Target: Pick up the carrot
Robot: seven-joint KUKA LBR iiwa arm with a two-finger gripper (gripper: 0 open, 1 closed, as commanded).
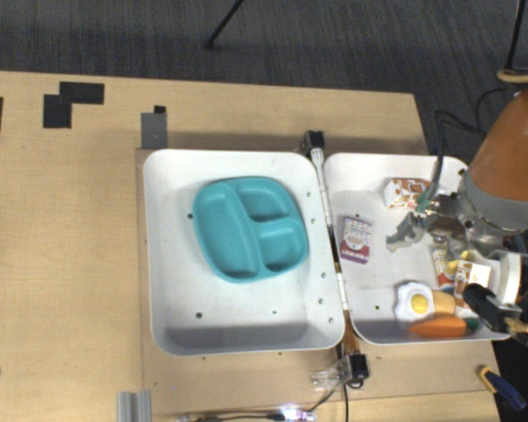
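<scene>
The carrot (440, 328) is an orange stick lying flat along the near wall of the right bin (370, 178), just right of a toy fried egg (415, 302). My gripper (405, 233) hangs over the middle of the right bin, pointing left. It sits well behind the carrot and a little to its left, and nothing shows in its grasp. The grey wrist and orange arm band (515, 148) cover the bin's right side.
The right bin also holds a maroon packet (355, 238), a white snack packet (405, 192) at the back and small yellow items (453, 269) under the wrist. A teal divided plate (249, 227) lies in the left bin (172, 262).
</scene>
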